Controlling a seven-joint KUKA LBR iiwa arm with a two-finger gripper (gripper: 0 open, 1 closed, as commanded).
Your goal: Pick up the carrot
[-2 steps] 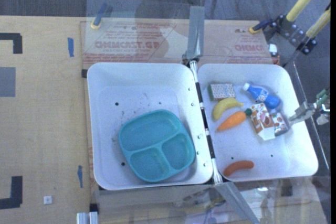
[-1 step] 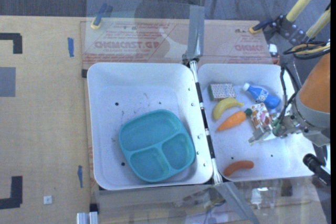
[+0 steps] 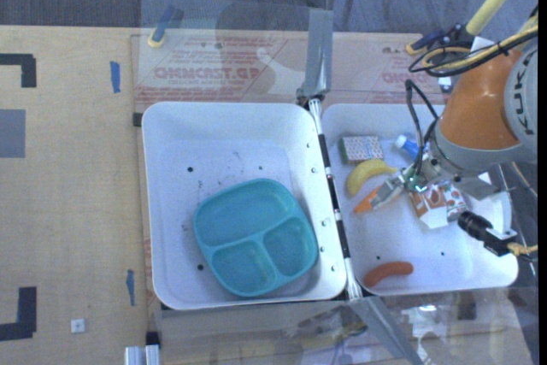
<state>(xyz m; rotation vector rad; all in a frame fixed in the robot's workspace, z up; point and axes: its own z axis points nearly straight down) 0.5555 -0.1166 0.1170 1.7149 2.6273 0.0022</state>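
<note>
The carrot (image 3: 366,203) is a small orange piece lying in the right bin (image 3: 444,269), just below the banana (image 3: 367,173). My gripper (image 3: 382,196) reaches down to the left from the orange-banded wrist and sits low in the bin. Its fingers are closed around the carrot's right end, and the orange tip sticks out to the lower left. The carrot still looks level with the bin floor.
In the right bin there are also a small patterned box (image 3: 359,148), a blue item (image 3: 408,145), a red-and-white packet (image 3: 436,205) under the wrist and a reddish sausage (image 3: 389,272) near the front. The left bin (image 3: 171,141) holds a teal divided plate (image 3: 255,237).
</note>
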